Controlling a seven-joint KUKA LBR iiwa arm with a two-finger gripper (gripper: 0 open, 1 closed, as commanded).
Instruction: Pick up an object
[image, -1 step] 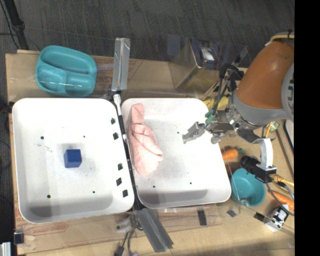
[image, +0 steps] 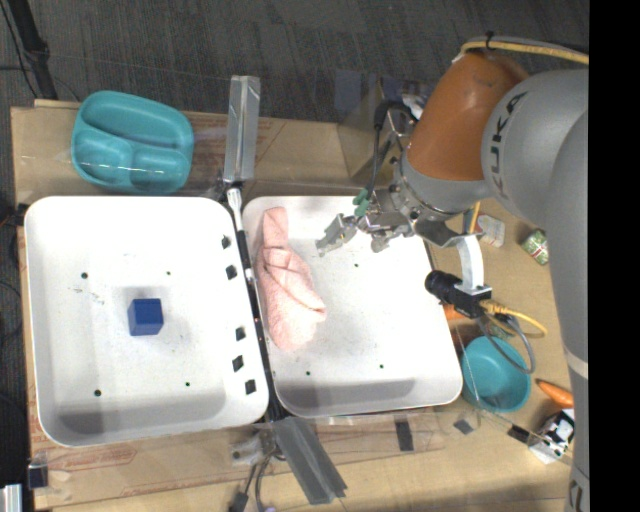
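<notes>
As the gripper (image: 345, 228) hovers open and empty over the right bin (image: 400, 350), the approach stands unfinished — next, descend onto the pink cloth (image: 285, 280).

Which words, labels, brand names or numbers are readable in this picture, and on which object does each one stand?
"KUKA", in dark letters running along the grey arm beside its orange band; the letters are seen at an angle and only partly legible.
The small green object on the bench at the right may carry a label, but it is too small and blurred to read.
No text is seen on the bins, the blue cube or the pink cloth.
</notes>
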